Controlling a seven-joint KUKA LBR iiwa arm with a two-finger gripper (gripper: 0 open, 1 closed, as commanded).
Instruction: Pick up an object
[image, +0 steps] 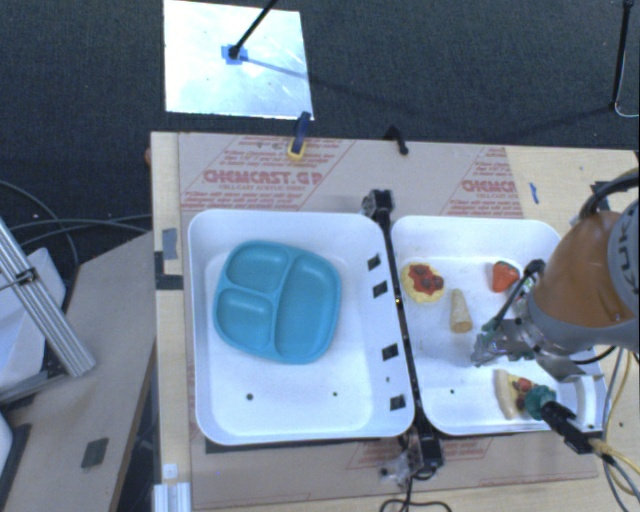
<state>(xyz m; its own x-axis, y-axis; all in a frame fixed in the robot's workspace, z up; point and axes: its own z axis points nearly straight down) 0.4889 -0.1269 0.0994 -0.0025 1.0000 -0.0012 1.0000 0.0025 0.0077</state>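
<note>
The right bin (440, 420) holds several toy foods. A round pastry with red topping (424, 282) lies near its left wall, with a tan cone (459, 311) just below it. A red piece (504, 275) sits further right. A pizza slice (511, 391) lies near the front wall, and a small teal piece (538, 400) rests against it. My gripper (488, 346) hangs low over the bin floor between the cone and the pizza slice, pointing down. Nothing shows in its grasp. The grey wrist and orange band (597, 272) hide the bin's right side.
The left bin (205, 330) carries a blue divided plate (277, 301). A black hinge strip (392, 305) runs between the two bins. Cardboard (260, 175) lies under both bins, and a yellow-tipped clip (298, 148) sits on it at the back.
</note>
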